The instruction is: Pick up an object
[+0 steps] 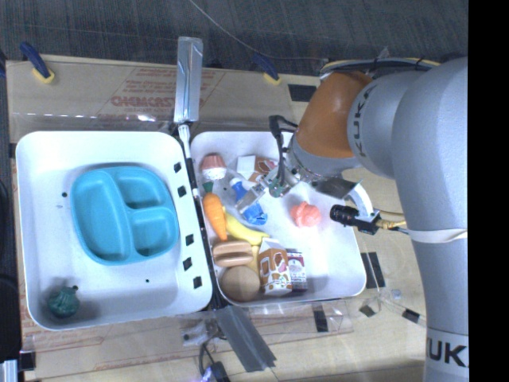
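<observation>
The grey arm [429, 157] comes in from the right of the frame and bends down over the right bin [350, 273], so that its orange band [330, 118] hangs above the upper part of that bin. The hand [277, 183] sits low at the centre of the frame, among the crowded things, and it is too dark and small there to tell how it stands or whether anything is in it. No object is clearly lifted; all of them seem to rest on the bin floor. Just left of the hand lies a blue and white item [246, 201], and below it a carrot [213, 216], a banana [246, 231], a hot dog [232, 253], a brown round piece [240, 283] and a small printed carton [282, 270]. A pink round thing [305, 214] lies alone to the right, apart from the others, which probably makes it easier to take. The left bin [32, 213] holds a blue divided tray [126, 213] and a dark green thing [62, 302] in the lower left corner. The pick seems to be in the reaching step, judged from the low position of the hand over the pile.
</observation>
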### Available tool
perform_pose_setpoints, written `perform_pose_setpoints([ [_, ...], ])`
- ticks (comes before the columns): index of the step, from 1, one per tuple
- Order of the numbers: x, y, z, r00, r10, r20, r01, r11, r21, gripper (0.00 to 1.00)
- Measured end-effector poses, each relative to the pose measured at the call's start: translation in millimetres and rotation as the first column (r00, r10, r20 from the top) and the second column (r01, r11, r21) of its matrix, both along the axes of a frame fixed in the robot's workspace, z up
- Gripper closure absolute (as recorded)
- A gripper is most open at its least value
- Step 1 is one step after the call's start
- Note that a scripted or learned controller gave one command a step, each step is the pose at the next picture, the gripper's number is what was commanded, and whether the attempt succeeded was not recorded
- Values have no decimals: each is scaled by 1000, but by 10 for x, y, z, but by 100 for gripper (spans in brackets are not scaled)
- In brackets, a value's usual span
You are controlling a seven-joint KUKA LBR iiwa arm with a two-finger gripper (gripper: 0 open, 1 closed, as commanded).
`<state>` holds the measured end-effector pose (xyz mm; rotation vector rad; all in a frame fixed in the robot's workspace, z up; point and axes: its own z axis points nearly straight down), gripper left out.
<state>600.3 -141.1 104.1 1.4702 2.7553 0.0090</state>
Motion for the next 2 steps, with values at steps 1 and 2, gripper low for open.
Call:
perform_pose_setpoints([
  [1,-10,146,-121,873,-488,-20,488,873,4,0],
  [2,175,269,272,921,-390,-18,390,921,4,0],
])
